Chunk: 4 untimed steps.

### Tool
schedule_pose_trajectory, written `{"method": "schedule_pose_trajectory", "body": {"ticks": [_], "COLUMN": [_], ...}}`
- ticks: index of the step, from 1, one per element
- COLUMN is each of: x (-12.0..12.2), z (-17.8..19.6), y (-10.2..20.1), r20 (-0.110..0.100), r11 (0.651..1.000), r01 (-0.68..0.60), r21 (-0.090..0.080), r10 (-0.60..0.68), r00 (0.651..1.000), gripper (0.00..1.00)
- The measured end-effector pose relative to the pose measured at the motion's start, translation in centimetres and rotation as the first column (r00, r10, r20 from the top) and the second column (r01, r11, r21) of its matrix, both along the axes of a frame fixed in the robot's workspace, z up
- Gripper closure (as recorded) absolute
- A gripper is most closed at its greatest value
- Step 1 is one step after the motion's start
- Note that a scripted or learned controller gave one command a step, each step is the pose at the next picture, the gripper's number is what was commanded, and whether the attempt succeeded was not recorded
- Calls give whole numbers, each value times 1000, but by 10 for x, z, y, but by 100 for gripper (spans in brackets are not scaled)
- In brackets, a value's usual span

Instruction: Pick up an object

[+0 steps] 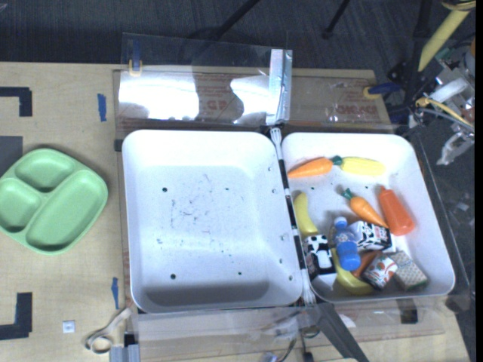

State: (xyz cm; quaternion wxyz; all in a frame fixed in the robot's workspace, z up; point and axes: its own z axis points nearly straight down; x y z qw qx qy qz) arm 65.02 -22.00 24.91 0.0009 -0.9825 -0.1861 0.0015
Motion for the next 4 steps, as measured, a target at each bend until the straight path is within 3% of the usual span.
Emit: {"method": "schedule_pose_trajectory", "body": {"ticks": [1, 2, 3, 4], "x": [-4, -4, -54, -66], "z": [-89, -78, -37, 108], "y": [56, 57, 15, -4], "r20": [1, 0, 0, 3], "r11": [1000, 1000, 1000, 1000], "r01": [-25, -28, 16, -21], "r21": [1, 1, 1, -1], "r10": [25, 28, -16, 21], "r00": [1000, 1000, 1000, 1000], "gripper": [0, 100, 100, 100]}}
